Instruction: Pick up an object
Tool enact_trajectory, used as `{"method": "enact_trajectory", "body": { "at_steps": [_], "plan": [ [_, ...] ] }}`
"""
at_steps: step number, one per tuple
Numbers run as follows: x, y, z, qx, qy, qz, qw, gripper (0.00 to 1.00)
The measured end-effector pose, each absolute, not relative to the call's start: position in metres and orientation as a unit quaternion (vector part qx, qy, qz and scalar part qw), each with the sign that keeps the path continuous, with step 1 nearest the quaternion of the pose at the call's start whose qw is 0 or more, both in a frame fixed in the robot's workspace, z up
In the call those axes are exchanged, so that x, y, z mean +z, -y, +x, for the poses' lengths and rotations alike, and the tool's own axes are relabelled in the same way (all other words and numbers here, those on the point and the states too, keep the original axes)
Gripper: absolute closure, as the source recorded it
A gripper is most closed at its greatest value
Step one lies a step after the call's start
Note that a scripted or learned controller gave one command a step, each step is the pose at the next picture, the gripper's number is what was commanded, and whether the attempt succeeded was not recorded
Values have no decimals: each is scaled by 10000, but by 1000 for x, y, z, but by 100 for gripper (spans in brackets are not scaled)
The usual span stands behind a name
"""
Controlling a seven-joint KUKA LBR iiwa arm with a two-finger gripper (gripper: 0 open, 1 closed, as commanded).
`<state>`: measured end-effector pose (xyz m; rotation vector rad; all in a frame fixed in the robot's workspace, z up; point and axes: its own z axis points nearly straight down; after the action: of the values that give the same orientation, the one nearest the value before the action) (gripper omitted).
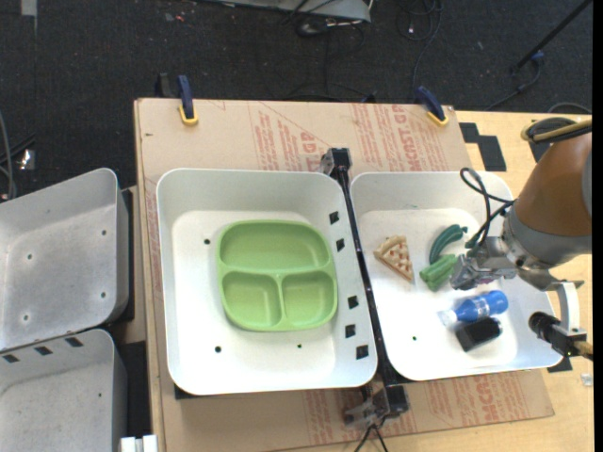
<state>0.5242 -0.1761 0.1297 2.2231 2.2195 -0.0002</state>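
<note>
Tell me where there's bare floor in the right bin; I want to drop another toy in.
Free: the near-left floor of the right bin, below the pizza slice. Crowded: the right side, where green pieces, blue bottle, black block and gripper cluster.

Gripper [468, 273] low over the right bin [415, 191], green pods [443, 257] just left of it, blue bottle [481, 304] and black block [479, 333] below, pizza slice [396, 256] farther left.

green toy [441, 260], right bin [415, 191], flat

Arm reaches in from right, gripper [468, 273] low, apparently angled leftward.
</note>
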Motion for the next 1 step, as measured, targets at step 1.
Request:
{"method": "enact_trajectory", "body": {
  "at_steps": [1],
  "plan": [
    [172,179,525,7,-7076,7066,17,100]
  ]
}}
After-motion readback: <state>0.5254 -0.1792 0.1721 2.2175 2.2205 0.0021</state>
